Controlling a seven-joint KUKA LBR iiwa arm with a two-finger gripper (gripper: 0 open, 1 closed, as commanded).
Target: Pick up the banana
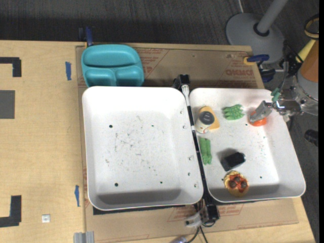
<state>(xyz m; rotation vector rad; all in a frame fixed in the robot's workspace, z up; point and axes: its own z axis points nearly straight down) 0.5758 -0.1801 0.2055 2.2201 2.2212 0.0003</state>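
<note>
Overhead view of 2 shallow white bins. The short yellow plastic banana, partly covered by a dark grey round disc, lies in the right white bin near its upper left, close to the central divide. It is judged light, rigid and smooth, so slippery; a grasp across its narrow width at mid-length would suit. The two-finger gripper sits well to the banana's right, above a small orange-red object; whether it is spread or closed cannot be told.
</note>
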